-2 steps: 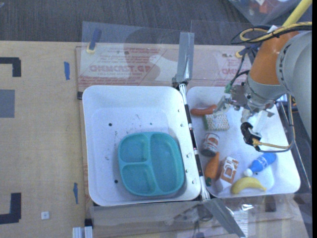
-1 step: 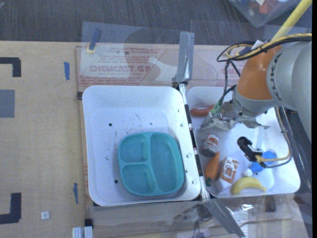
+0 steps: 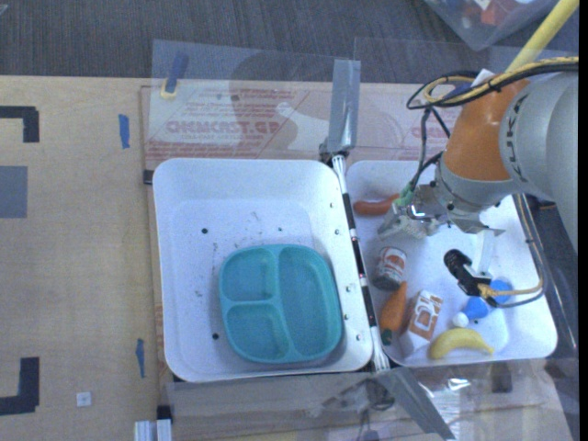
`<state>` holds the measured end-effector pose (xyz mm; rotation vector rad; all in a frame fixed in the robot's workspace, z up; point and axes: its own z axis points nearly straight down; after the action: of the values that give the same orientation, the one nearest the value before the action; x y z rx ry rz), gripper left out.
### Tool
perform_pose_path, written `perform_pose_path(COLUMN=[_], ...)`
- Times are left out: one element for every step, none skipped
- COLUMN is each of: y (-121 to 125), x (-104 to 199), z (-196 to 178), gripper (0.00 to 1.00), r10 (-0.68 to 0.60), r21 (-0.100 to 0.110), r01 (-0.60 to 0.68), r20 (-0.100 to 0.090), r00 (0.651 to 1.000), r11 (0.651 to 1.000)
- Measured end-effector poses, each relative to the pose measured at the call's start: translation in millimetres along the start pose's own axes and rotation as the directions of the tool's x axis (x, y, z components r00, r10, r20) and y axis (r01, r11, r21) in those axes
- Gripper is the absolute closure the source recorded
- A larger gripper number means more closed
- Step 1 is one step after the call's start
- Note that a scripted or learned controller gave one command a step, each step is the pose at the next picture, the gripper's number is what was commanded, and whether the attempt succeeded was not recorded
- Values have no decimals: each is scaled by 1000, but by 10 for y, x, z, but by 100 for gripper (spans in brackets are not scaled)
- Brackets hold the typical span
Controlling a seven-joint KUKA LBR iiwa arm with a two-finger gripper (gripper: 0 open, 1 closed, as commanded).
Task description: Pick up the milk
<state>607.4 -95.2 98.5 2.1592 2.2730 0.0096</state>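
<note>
The milk (image 3: 424, 315) is a small white carton with an orange-red label, lying near the front of the right bin (image 3: 533, 333) between a carrot and a banana. My gripper (image 3: 410, 219) hangs over the back half of that bin, well behind the milk and just above a small can. Nothing shows between its tips. The grey arm with its orange band reaches in from the right.
A carrot (image 3: 395, 308) lies just left of the milk and a banana (image 3: 459, 342) to its front right. Near the gripper are a small can (image 3: 392, 265) and a sausage (image 3: 372, 206). A blue item (image 3: 478, 306) lies right of the milk. A teal divided plate (image 3: 278, 303) sits in the left bin (image 3: 184, 209).
</note>
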Motion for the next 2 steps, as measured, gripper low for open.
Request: perform_pose_path(y=[-231, -400], x=[145, -278], z=[-866, -872], gripper=[100, 100], r10=[27, 76], r21=[7, 11], r01=[-27, -76], r20=[1, 0], r00=[1000, 997], r11=[1000, 997])
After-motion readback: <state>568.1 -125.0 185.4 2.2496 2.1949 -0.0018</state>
